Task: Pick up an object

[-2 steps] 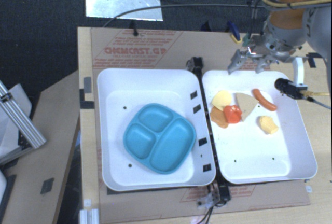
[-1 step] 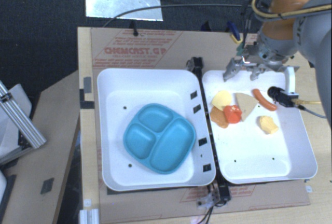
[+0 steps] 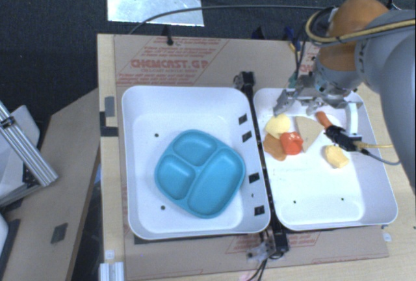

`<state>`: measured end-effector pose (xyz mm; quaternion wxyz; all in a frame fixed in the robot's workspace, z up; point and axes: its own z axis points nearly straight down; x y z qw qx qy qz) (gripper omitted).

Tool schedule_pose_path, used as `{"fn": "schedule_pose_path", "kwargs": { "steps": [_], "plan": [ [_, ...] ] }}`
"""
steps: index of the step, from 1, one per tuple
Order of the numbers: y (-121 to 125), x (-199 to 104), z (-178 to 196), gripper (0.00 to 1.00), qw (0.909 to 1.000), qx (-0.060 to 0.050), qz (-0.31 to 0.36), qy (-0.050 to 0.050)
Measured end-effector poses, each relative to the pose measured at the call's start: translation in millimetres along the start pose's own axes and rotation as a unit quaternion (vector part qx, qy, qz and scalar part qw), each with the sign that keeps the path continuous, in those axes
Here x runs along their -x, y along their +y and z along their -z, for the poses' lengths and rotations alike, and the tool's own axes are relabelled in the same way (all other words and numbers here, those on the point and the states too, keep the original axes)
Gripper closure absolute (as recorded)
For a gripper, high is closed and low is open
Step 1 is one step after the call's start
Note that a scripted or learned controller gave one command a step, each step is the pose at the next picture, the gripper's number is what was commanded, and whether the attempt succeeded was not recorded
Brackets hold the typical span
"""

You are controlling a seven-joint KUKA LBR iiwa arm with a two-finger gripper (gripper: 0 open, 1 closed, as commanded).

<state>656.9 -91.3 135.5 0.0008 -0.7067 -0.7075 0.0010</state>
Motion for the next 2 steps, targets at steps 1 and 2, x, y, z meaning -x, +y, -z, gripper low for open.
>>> {"fn": "schedule_pose_path", "kwargs": {
  "steps": [1, 2],
  "plan": [
    [2.8, 0.1, -47.6, 0.00, 1.0000, 0.005, 0.001, -0.001],
    [4.6, 0.2, -33.4, 1.00, 1.0000, 0.008, 0.001, -0.001]
  ]
}}
